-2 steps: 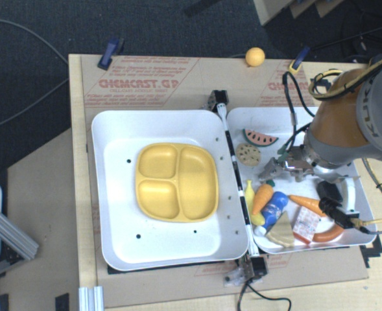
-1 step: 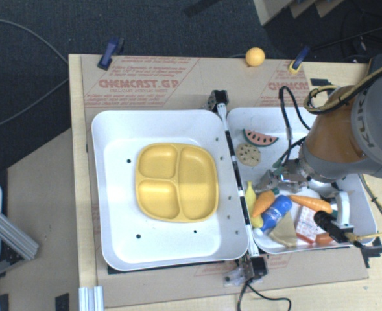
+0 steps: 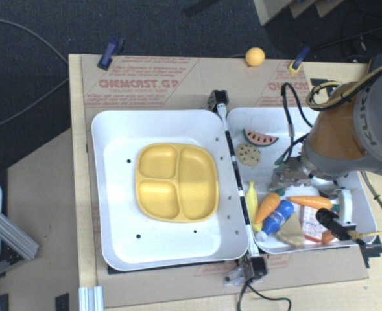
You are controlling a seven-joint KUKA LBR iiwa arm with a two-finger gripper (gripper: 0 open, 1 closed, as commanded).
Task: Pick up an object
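gripper (image 3: pixel 294 173): it's down low in your right bin (image 3: pixel 268 118), hanging over the toy pile; honestly can't tell what state it's in, or whether it has anything.
objects: 2 carrots (image 3: pixel 266 207) (image 3: pixel 310 201), a blue bottle (image 3: pixel 276 217), a yellow piece (image 3: pixel 250 198) by the divider, plus a watermelon slice (image 3: pixel 261 137) and cookie (image 3: pixel 247 153) further back.
left bin (image 3: pixel 113 141): just the yellow divided plate (image 3: pixel 176 181).
progress: I'd say you're at the grab stage, nothing visibly lifted, so the pick itself is left.
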